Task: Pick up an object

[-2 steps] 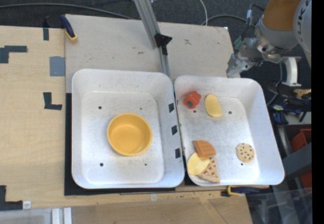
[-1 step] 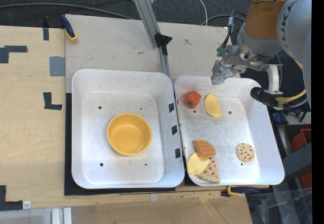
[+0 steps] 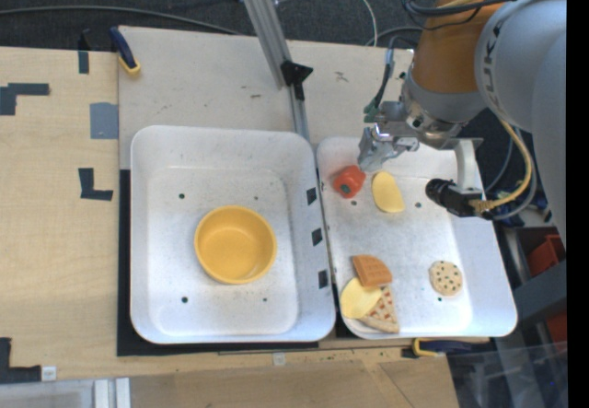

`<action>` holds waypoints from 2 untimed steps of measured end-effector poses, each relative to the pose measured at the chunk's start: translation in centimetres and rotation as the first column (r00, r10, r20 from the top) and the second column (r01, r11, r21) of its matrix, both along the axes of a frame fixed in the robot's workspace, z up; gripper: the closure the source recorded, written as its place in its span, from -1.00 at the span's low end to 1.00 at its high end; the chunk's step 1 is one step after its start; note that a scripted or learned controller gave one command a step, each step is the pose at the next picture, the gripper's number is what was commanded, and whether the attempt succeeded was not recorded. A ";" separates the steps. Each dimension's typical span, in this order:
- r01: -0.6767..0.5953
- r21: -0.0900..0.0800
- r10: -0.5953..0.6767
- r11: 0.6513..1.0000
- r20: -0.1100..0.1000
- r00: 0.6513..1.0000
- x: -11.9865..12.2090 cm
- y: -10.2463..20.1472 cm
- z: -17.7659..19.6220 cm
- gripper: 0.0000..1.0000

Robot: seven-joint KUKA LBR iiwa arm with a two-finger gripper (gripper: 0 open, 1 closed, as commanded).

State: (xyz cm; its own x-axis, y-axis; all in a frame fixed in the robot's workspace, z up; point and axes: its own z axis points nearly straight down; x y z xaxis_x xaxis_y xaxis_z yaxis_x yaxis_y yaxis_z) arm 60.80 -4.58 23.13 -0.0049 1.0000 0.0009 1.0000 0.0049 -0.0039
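bench (image 3: 55,213) of pale wood runs along the left, marked with strips of dark tape (image 3: 90,183). next comes the left bin (image 3: 156,157), white and shallow, with a yellow bowl (image 3: 235,243) sitting upright near its middle. a grey metal pole (image 3: 262,10) slants down from the top edge to the gap between the two bins, ending just above their shared rims.

the right bin (image 3: 479,305) touches the left one along that seam. near its upper left corner lies a small red piece (image 3: 349,181) with a green tip, and just beside it to the right a pale yellow oval piece (image 3: 387,193). toward the bin's lower edge a brown waffle-like square (image 3: 371,270) overlaps a yellow round slice (image 3: 359,299) and a pizza wedge (image 3: 384,310), all three touching. a round cookie (image 3: 445,278) lies apart from them on the right.

gripper (image 3: 375,153) hangs over the bin's upper left part, just above the red piece and the yellow oval, holding neither; whether its fingers are apart or together cannot be told from this angle. behind it the grey arm (image 3: 525,47) with its orange band (image 3: 456,38) reaches in from the right, cables looped around it, and a black fitting (image 3: 448,196) sits at the bin's right rim.
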 end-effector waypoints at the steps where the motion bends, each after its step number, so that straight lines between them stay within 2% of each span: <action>1: -0.001 0.001 0.001 1.000 -0.001 1.000 -2.6 5.1 -1.1 1.00; 2: -0.002 0.001 0.002 1.000 -0.001 1.000 -5.5 10.5 -1.5 1.00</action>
